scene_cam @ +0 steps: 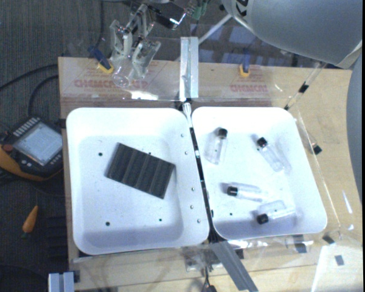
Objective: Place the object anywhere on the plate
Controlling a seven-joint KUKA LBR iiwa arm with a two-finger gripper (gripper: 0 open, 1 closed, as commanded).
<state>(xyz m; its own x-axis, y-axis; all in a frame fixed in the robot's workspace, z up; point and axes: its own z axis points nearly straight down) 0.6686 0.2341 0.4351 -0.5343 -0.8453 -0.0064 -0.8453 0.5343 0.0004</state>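
**While the vials lie in the R bin, the plate sits in the L bin**

Where the right bin is looked at, four clear vials w/ black caps are seen lying on its floor, all apart from each other. One vial lies near the top left, cap toward the far rim. A second vial lies at a slant to its right. A third vial lies lower down, cap to the left. A fourth vial lies near the front rim. None is touched by the robot.

The plate, a dark ribbed slab, is laid at a slant approx. mid-floor in the left bin, well apart from every vial. The two bins' adjoining rims stand between vials and plate.

The gripper is seen beyond the bins' far edge, over a board w/ red print, near a blue clamp. It is see-through and blends w/ the glare beneath, so whether it is released or clenched cannot be told, nor whether anything is carried.

The arm is cut off at the top right. A metal upright stands behind the bins' joint. A handheld pendant lies left of the bench, partly cut off.
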